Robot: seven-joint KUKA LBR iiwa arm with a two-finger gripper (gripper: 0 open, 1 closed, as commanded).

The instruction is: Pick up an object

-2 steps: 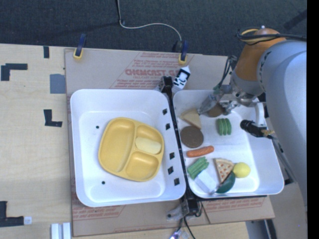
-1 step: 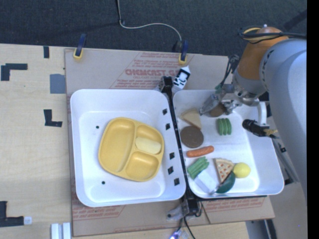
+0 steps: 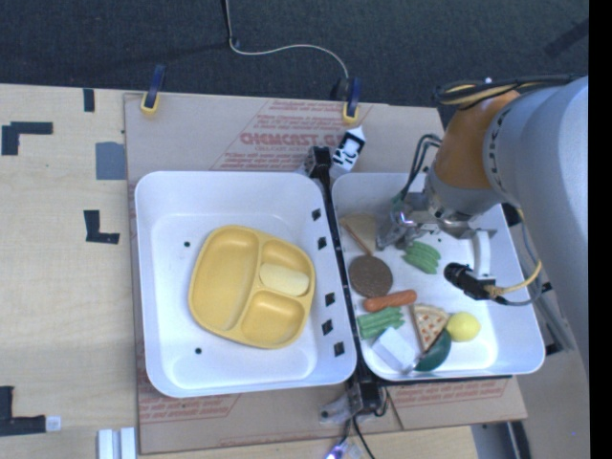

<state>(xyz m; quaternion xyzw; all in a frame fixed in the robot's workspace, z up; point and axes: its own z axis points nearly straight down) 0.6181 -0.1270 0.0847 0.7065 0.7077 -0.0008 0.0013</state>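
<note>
**Arm low over the right bin, among the play food**

On the left of the worktop (image 3: 57,285) there are black tape marks on bare wood. A cardboard sheet (image 3: 249,137) lies under both bins, held at its far edge by two clamps.

The left bin (image 3: 163,208) holds a yellow divided plate (image 3: 251,287), lying flat near the middle. A pale yellow oblong piece (image 3: 285,278) sits in the plate's right-hand compartment.

The right bin (image 3: 507,352) touches the left one along a black-clipped seam. Its contents sit mostly in its left and near parts. A tan wedge (image 3: 360,231) lies at the far left, with a brown round patty (image 3: 370,276) just near of it. Below that is an orange carrot (image 3: 389,301), then a green leafy piece (image 3: 380,321), and a white flat piece (image 3: 391,351) at the near edge. To the right of these are a pizza slice (image 3: 429,325), a dark green vegetable (image 3: 435,353) and a yellow lemon (image 3: 463,327), close together. A light green ridged piece (image 3: 421,256) lies further back, toward the middle of the bin.

The pincer (image 3: 395,231) hangs over the far middle of the right bin, just beside the tan wedge and just far of the light green ridged piece. Whether it is spread or closed I cannot tell, and nothing can be seen in its grip. The grey arm (image 3: 545,151) with its orange band comes in from the right.
</note>
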